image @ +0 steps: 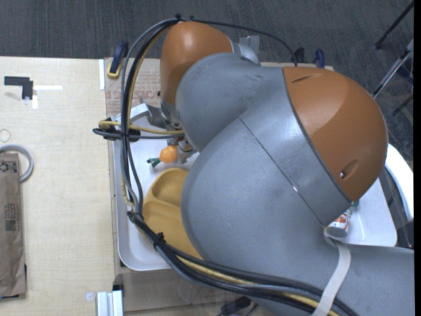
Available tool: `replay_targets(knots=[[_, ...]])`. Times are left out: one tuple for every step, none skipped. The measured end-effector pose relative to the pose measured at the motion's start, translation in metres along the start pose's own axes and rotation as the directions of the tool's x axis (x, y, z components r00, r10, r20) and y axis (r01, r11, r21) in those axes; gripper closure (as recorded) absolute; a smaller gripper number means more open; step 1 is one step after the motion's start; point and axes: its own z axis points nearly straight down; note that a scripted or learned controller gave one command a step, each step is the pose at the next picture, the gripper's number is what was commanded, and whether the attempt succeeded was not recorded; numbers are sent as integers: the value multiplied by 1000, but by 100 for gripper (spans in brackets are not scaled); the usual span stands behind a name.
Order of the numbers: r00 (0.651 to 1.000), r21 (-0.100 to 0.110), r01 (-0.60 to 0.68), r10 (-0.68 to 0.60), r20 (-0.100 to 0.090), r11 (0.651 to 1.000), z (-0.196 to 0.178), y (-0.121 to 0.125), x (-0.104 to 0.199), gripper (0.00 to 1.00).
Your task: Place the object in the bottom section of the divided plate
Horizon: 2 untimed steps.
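The yellow divided plate point(163, 199) lies in the left white bin point(131, 249), and my arm covers most of it. A small orange object point(168, 154) with a green tip sits on the bin floor just beyond the plate's far rim. My gripper point(180, 142) comes down right beside the orange object, on its right, mostly hidden under the wrist. I cannot tell whether it touches the object.
My grey and orange arm point(276, 176) spans both bins, with black cables point(131, 137) looping over the left bin's edge. A small red-and-white item point(339, 226) lies in the right bin point(388, 209). A brown paper bag point(10, 222) rests on the bench at left.
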Motion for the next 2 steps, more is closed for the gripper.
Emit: replay_targets(knots=[[999,-9,-12,12,-33,1000,-7,-10,-29,100],[994,-1,-109,109,0,994,-104,-5,8,100]])
